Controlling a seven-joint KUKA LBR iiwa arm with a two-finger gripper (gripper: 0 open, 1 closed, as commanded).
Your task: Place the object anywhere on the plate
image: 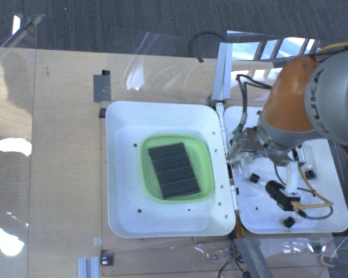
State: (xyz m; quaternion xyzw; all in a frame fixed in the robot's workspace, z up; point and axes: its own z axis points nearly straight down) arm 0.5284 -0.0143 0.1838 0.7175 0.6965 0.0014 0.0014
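I see dark slatted block (pixel 173 170) flat on green plate (pixel 203 155), long axis far-left to near-right, margins all around, gripper (pixel 239 149) over right bin (pixel 330 155), finger state unclear.

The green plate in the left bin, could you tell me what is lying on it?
A dark ribbed rectangular block lies on the green plate, covering its middle; the plate's rim shows all around it.

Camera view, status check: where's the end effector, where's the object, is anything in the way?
End effector low over right white bin, near the divider. Dark grey ridged rectangular block already lying on green square plate in left white bin. Nothing blocking.
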